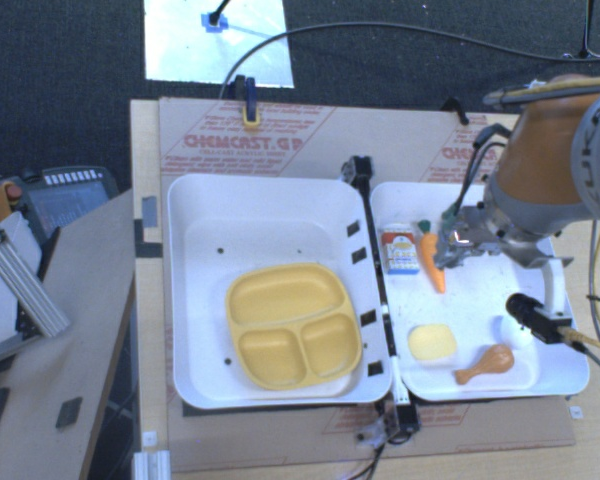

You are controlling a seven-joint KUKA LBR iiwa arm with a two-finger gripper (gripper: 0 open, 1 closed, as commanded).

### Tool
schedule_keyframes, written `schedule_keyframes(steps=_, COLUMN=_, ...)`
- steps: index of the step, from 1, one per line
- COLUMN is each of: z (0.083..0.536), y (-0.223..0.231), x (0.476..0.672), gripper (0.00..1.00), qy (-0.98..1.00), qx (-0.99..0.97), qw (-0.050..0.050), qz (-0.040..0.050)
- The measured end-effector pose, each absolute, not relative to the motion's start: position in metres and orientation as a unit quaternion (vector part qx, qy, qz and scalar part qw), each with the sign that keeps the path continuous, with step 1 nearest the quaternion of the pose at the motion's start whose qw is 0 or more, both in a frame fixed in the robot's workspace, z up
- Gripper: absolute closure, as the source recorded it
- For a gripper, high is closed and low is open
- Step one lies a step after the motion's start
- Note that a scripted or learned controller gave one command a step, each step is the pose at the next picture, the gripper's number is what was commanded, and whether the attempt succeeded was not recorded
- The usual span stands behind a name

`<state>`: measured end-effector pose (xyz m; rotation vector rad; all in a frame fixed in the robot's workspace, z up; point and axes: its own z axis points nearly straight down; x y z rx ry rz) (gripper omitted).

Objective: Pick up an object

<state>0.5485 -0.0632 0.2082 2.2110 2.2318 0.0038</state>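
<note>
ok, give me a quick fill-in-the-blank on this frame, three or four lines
The yellow divided tray lies in the ____ bin.
The carrot lies just right of the small ____.
The gripper is right next to the ____.
The drumstick lies in the ____ bin.

Missing: left; carton; carrot; right

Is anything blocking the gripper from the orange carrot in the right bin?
Nothing visible does. The gripper hangs right beside the orange toy carrot in the right white bin; the small orange-and-white carton stands on the carrot's far side, away from the gripper.
</note>
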Motion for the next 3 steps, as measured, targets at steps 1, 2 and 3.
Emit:
schedule_keyframes(steps=1, z=0.215, y=-0.017, x=0.554, gripper=1.00, qy=0.710, qx=0.704, qw=0.000, qz=0.0013)
schedule_keyframes(steps=2, z=0.210, y=0.028, x=0.566, gripper=1.00, qy=0.710, qx=0.704, qw=0.000, qz=0.0012)
schedule_keyframes(steps=3, z=0.215, y=0.070, x=0.578, gripper=1.00, qy=0.710, qx=0.704, qw=0.000, qz=0.0018)
